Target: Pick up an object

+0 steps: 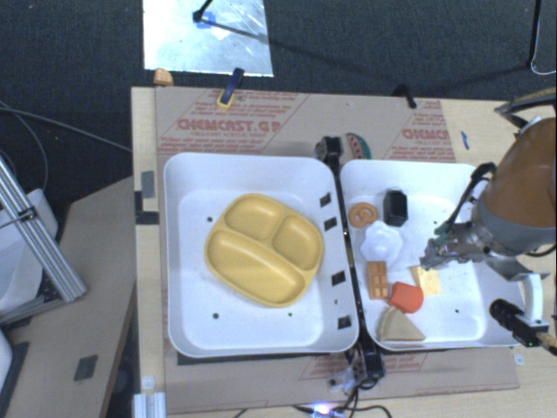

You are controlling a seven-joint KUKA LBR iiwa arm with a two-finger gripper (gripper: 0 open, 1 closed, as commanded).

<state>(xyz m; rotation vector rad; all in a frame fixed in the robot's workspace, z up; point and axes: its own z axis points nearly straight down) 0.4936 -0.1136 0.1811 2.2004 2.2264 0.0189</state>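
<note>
In the camera view, the gripper [432, 255] hung low in the right bin [452, 177], just beside a yellow piece [428, 281]; I could not tell its opening. The small objects crowded that bin's left edge, perhaps touching. The yellow tray [264, 249] lay in the middle of the left bin [187, 233], with open floor around it.

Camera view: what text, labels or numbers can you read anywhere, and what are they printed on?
"CHEMCAST" in red, on the brown sheet under the bins, left of centre; the smaller word after it is blurred.
"CHEMCAST" again, slanted, on the same sheet's right part.
Small red print near both: too small to read.
</note>
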